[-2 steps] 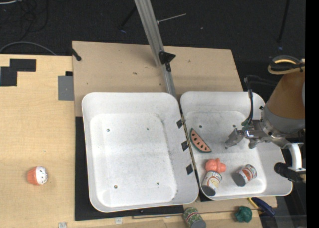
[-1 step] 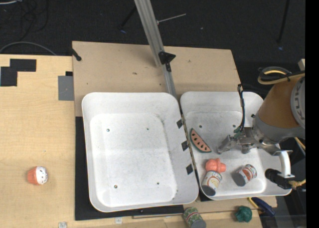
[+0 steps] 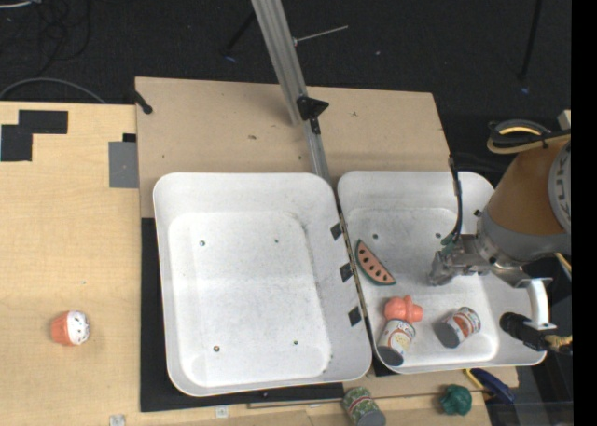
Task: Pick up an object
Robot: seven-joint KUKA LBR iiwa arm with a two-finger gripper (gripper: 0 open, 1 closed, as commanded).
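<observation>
The arm (image 3: 536, 205) is cut off at three o'clock. The pincer (image 3: 446, 264) is too small and blurred to read. At six o'clock, a green can (image 3: 360, 406) is cropped.

Two white bins (image 3: 244, 219), speckled grey, sit on a tan board (image 3: 224, 126). The right bin holds an orange-red watermelon slice (image 3: 373, 264) with dark seeds, a coral-pink toy (image 3: 403, 309) and two cans (image 3: 459, 326) with red-and-white labels. An orange-and-white ball (image 3: 70, 328) lies on pale wood.
</observation>
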